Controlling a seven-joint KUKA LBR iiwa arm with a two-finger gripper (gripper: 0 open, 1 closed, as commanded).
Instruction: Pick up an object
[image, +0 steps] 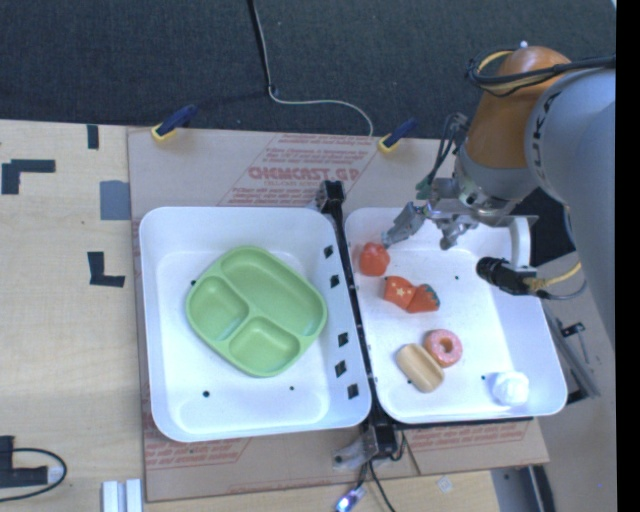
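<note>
My gripper (424, 231) hangs over the far part of the right bin (520, 330), fingers spread open with nothing between them. Its left fingertip (396, 230) is just above and to the right of a small red round fruit (372, 260) by the bin's left wall. A red-orange strawberry-like piece (410, 294) lies nearer the middle. Toward the front are a pink donut (443, 347), a tan hot-dog bun (420, 367) touching it, and a small white lump (508, 387) in the front right corner.
The left bin (170, 400) holds a green divided plate (257, 310). A black divider (345, 320) runs between the two bins. The arm's grey body and orange band (510, 110) fill the upper right.
</note>
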